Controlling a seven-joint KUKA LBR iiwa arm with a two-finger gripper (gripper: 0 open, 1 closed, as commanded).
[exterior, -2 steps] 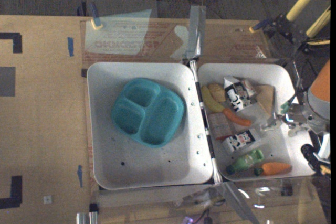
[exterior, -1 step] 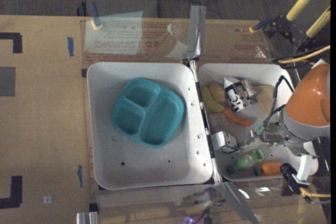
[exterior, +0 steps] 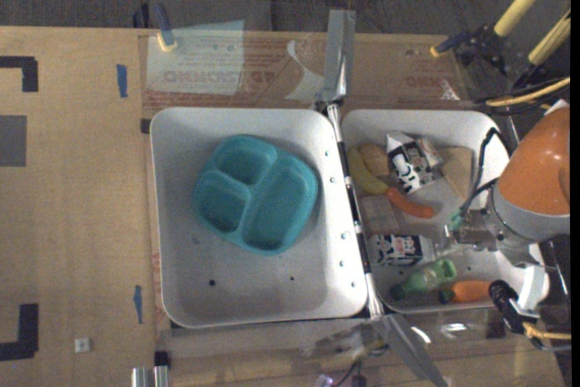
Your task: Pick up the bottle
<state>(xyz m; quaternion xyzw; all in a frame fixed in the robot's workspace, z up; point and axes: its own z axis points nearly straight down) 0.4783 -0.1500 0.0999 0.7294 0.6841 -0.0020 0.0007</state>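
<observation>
I see two white bins side by side on the bench. The left bin (exterior: 181, 276) has much open floor: a teal divided plate (exterior: 256, 193) lies tilted in its upper middle, and below it and to its left the white floor is bare up to the rim. The right bin (exterior: 412, 118) is crowded, and I find little free room there between the things.

The bottle (exterior: 426, 277), green and clear, lies on its side near the front edge of the right bin, its cap toward the left. Just beside it on the right lies an orange carrot-like piece (exterior: 471, 290), almost touching. Above the bottle is a small carton (exterior: 397, 247) with black and white print; I cannot read its writing. Higher up I see a banana (exterior: 367, 169), a second cow-patterned carton (exterior: 408, 163) and an orange-red piece (exterior: 412, 205).

The arm (exterior: 536, 181) comes in from the right, its orange band over the right rim of this bin. The gripper (exterior: 467, 229) is over the bin's right part, above the bottle and apart from it. I cannot tell its state.

On the cardboard behind the bins there is red print, upside down and too blurred for me to read.
</observation>
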